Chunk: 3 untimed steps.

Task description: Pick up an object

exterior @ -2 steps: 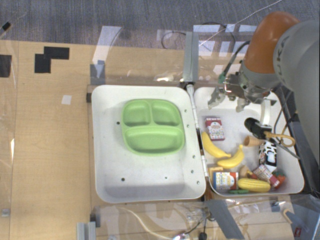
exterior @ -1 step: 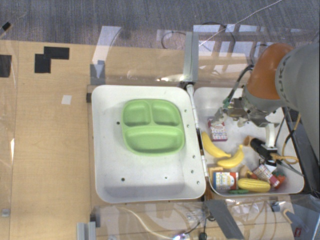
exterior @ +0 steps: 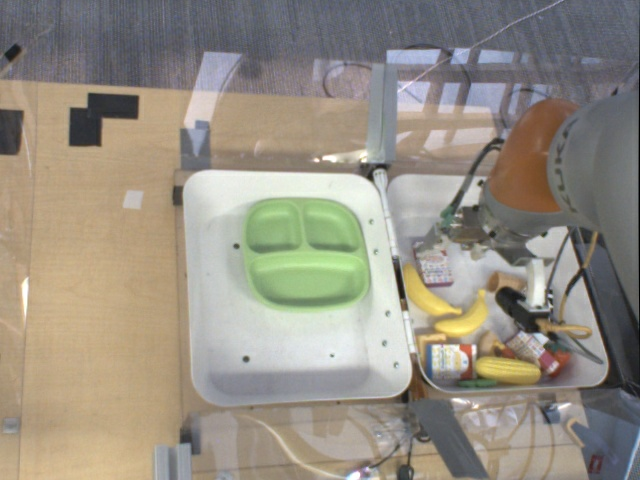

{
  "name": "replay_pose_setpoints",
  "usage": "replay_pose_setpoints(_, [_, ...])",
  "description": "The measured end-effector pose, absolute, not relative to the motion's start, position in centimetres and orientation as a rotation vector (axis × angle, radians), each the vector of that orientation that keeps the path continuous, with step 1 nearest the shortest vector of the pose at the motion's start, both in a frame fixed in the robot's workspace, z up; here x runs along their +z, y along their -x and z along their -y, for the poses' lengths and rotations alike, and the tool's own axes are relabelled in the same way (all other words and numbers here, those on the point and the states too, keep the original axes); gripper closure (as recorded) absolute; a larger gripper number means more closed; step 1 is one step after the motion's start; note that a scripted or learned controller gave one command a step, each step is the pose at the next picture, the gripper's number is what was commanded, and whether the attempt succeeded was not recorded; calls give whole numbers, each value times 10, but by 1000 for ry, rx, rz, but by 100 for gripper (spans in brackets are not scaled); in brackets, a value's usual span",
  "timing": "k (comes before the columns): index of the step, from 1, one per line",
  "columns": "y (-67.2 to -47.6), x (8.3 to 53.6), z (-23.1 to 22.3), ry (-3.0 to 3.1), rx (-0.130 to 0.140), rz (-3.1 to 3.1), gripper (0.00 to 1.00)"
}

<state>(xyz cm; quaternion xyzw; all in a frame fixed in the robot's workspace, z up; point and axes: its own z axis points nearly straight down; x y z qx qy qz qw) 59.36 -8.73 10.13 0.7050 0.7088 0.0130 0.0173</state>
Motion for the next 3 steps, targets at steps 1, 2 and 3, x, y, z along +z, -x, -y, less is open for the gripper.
replay_pose_setpoints(1, [-573,101,84,-2163,44,-2229,0])
replay_pose_setpoints(2, [-556,101,90,-2148,47,-2244,0])
replay_pose_setpoints(3, [-538,100,87,-2090,43,-2295,0])
